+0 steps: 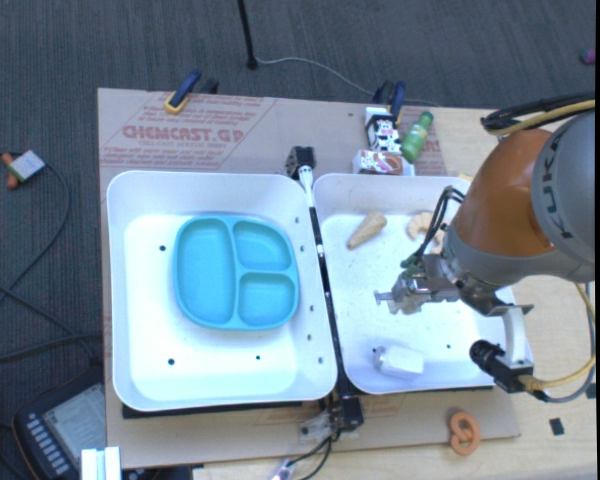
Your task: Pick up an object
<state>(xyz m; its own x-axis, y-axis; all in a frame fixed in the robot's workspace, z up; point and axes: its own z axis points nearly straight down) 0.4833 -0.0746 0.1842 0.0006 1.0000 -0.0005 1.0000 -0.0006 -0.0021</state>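
One pincer mid right bin, white block near front wall

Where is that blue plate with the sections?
The blue divided plate lies in the left bin, across the middle divider from the gripper.

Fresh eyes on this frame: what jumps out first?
The bright blue divided plate in the left bin grabs attention first. Next is the grey-and-orange arm reaching in from the right, its end effector low over the middle of the right bin. That bin also holds a tan piece near its back and a white block near its front.
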